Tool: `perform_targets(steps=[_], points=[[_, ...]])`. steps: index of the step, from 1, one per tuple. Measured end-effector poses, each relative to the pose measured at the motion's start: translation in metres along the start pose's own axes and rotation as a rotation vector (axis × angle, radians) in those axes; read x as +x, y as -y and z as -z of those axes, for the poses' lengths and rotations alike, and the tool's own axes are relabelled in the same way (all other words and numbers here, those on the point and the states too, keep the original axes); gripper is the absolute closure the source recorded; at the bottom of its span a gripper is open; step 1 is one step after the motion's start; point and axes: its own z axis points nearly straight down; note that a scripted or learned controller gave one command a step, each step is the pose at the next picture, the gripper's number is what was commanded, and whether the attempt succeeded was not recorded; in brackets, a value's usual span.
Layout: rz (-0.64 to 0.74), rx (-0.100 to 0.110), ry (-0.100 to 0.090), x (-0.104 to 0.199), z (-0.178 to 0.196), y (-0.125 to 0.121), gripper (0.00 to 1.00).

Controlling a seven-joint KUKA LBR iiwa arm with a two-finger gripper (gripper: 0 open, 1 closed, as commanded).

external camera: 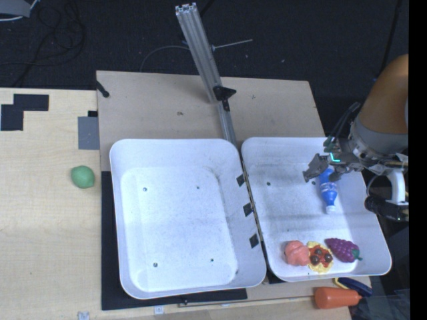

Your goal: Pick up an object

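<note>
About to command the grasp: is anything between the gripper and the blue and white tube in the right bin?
Nothing visible. The gripper sits right at the upper end of the blue and white tube; the toy fruits lie apart, near the bin's front edge.

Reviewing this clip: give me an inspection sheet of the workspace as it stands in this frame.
Surface: bench with left bin and right bin side by side.
Job's things: blue tube lying in the right bin; peach toy, yellow-red toy and purple grapes along its near edge.
Clutter: green ball left of the bins; orange carrot-like toy in front of the right bin.
Grippers: gripper over the tube's upper end; grasp not confirmable.
Cables: dark cables on the floor behind.
Surroundings: slanted aluminium bar behind the bins.
</note>
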Motion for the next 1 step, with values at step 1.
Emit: perform_targets(steps=[1], points=[[0.0,0.0,0.0,0.0,0.0,0.0,0.0]])
